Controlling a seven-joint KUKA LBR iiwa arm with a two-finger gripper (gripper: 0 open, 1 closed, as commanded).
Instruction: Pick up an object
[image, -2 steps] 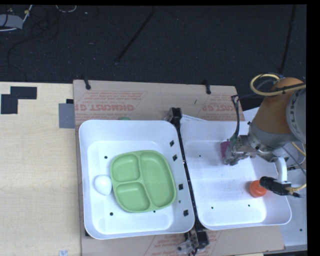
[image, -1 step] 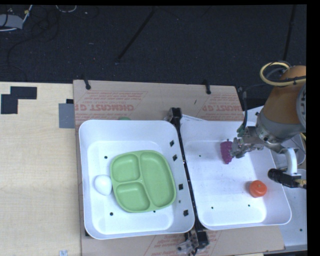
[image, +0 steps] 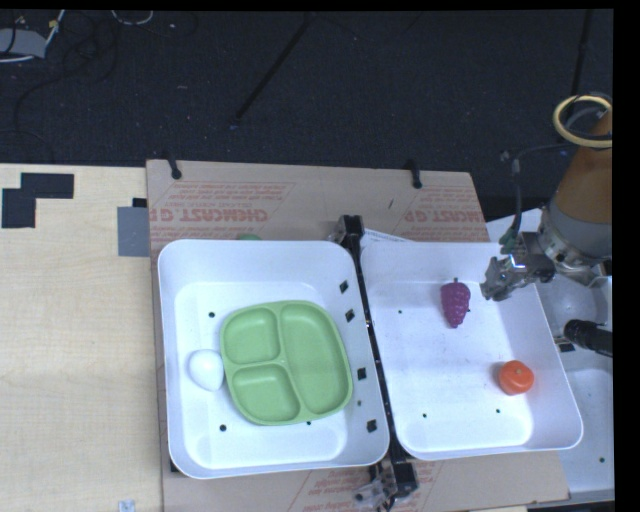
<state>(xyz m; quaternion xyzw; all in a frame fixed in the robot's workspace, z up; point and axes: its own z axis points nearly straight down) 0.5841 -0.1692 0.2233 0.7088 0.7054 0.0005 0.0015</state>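
Nothing is lifted yet, so the whole pick is, by my reading, yet to be done. The claw (image: 497, 278) hangs over the upper right part of the right bin (image: 470, 440), at the end of the grey arm with its orange band (image: 590, 180), and nothing shows between its tips. The tips are a small dark tangle against the white wall, and I cannot tell whether they stand apart or together.

Nearest the claw lies a purple bunch of toy grapes (image: 455, 302), just beside it toward the middle of the desk and slightly lower, resting on the bin floor and apart from the tips. It looks the likeliest thing to take. Farther off, below the claw and near the same bin's right wall, sits a small orange round piece (image: 516, 377), perhaps a cap or a toy fruit; its shape is too small to name surely.

Well away from the claw, across the dark divider (image: 362, 340), the left bin (image: 190, 270) holds a green three-compartment plate (image: 286, 360) with a white egg-like ball (image: 206, 369) touching or nearly touching its far edge. A trace of green at that bin's upper rim is too faint to identify.

The arm is cut off by the frame, and the cardboard (image: 300, 205) under the bins carries mirrored print.
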